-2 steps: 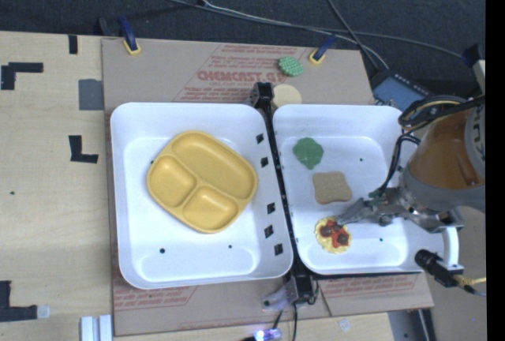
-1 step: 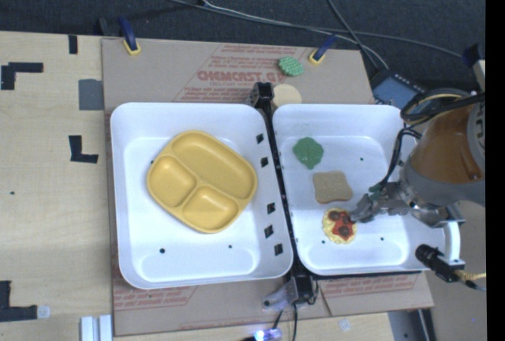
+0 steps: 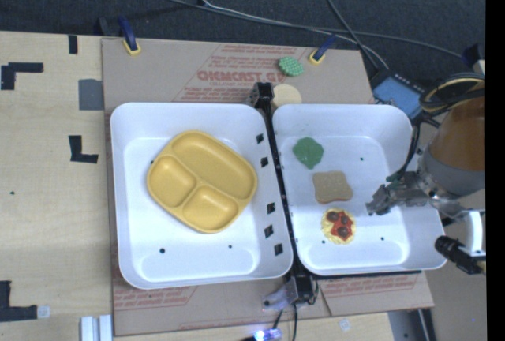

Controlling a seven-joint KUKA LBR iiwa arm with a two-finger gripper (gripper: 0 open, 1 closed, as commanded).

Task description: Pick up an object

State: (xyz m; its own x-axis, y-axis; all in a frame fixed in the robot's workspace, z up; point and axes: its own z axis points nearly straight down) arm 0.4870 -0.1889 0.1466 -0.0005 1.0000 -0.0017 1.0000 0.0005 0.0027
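Nearest the lens, the small pizza toy (image 3: 339, 226) lies in the right bin (image 3: 394, 252), below the tan bread slice (image 3: 332, 187) and green leaf (image 3: 308, 151); all sit loose, free to grab. Just right of them hangs the gripper (image 3: 384, 200), low over the bin floor; I cannot tell how its jaws stand, and nothing shows between them.

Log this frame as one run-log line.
gripper: over right bin, nothing held | nearest: toast | pizza, green piece untouched
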